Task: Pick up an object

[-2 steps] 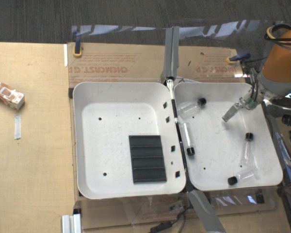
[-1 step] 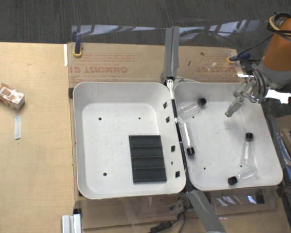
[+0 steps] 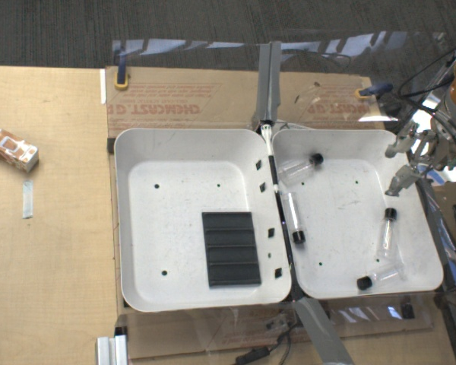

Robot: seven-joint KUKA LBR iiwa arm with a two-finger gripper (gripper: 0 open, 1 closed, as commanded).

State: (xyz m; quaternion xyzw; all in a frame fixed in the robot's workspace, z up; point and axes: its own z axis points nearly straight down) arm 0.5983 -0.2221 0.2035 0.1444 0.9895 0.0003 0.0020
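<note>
A black ribbed rectangular block lies flat in the left bin, toward its front middle. Several clear tubes with black caps lie in the right bin: one near the back left, one along the left wall, one at the right and one in the front right corner. My gripper hangs over the right bin's right rim, above the bin floor. Its two fingers are spread and open, with nothing between them. The tube at the right lies just in front of it.
Both bins rest on a brown cardboard sheet. A grey metal bar runs back from between the bins. On the wooden bench at the far left sit a small orange-and-white box and a thin strip. Cables hang at the right edge.
</note>
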